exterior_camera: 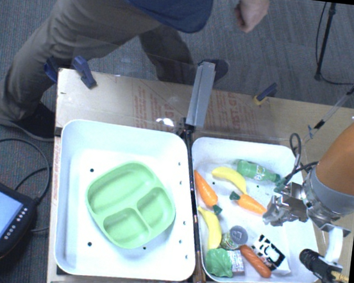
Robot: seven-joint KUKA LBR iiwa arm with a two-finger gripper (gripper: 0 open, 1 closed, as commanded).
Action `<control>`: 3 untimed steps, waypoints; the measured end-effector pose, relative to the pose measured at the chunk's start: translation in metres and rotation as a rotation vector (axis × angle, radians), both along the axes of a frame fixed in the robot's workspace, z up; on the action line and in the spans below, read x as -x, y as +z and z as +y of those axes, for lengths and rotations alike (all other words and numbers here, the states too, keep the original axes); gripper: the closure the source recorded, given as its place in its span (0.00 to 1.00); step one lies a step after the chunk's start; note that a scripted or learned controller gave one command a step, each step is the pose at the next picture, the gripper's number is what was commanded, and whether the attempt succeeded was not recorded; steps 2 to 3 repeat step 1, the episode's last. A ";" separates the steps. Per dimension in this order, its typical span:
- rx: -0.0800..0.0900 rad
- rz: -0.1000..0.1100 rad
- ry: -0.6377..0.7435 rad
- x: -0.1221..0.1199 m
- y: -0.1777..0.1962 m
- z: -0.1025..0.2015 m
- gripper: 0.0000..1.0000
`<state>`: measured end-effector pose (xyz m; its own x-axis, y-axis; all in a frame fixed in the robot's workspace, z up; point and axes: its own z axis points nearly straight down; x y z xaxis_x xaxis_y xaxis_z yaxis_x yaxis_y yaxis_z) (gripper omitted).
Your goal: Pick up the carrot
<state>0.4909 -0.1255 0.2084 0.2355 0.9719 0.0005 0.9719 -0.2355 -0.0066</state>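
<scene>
The right bin (pixel 303 162) of smooth white plastic holds three tapered orange carrots. One carrot (pixel 251 204) lies mid-bin, just left of the tool (pixel 279 212), its long axis running left to right, green stub end toward the left. A second carrot (pixel 205 189) slants along the bin's left wall; a third carrot (pixel 256 260) lies near the front. Two curved yellow bananas (pixel 229 176) and a green bottle (pixel 257 172) lie nearby. Whether the metal tool grips anything cannot be told. The left bin (pixel 71 156) carries a glossy green divided plate (pixel 130 204).
</scene>
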 end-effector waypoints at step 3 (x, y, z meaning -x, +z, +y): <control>0.000 0.000 0.000 0.000 0.000 0.000 0.00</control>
